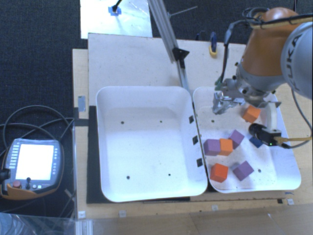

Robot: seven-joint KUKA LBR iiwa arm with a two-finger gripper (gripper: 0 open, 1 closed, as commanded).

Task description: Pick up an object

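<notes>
Metal end effector of the grey-and-orange arm hangs over the far left part of the right bin, its tip above bare white floor; whether its fingers are open or closed cannot be told from this angle, and no block is seen between them. Blocks lie scattered in that right bin: an orange block sits just right of the end effector, near the arm's wrist, while a purple block touches a second orange block toward the middle, with another purple block just beside them on the far right. Nearer the front, a third orange block lies close to a purple block. A small blue block rests at the right, beside a black fitting with a cable. The left bin stands alongside on the surface. A teach pendant lies off to the left.
</notes>
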